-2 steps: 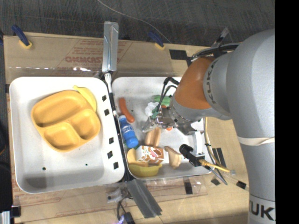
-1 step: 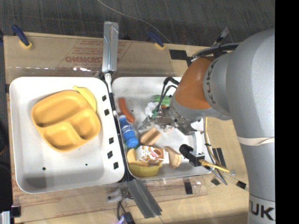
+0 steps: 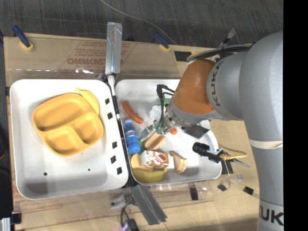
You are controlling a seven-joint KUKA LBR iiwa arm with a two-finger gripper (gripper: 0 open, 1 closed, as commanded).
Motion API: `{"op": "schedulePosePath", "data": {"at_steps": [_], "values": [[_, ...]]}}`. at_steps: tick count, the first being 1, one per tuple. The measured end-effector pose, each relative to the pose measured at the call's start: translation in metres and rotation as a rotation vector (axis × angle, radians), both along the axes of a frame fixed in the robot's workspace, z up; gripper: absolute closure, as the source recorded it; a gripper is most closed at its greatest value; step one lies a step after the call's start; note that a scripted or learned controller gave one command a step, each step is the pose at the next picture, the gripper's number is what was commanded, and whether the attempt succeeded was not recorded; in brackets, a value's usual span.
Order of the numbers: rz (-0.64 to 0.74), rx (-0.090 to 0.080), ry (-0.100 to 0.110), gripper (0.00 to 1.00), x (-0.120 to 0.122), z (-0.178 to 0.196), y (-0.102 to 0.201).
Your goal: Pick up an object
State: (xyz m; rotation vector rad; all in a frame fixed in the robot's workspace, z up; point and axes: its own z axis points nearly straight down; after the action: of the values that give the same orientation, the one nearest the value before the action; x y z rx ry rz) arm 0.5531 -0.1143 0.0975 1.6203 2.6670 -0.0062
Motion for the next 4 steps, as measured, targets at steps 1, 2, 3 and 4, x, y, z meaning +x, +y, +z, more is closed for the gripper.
{"op": "schedulePosePath", "data": {"at_steps": [1, 2, 3, 4], "values": [[-0.16, 0.007, 0.005, 0.0, -0.007, -0.001, 0.0], [-0.154, 0.01, 0.007, 1.0, -0.007, 0.008, 0.002], [-0.222, 0.015, 0.016, 1.0, 0.031, 0.035, 0.012], [-0.513, 0.017, 0.014, 1.0, 0.104, -0.001, -0.037]]}}
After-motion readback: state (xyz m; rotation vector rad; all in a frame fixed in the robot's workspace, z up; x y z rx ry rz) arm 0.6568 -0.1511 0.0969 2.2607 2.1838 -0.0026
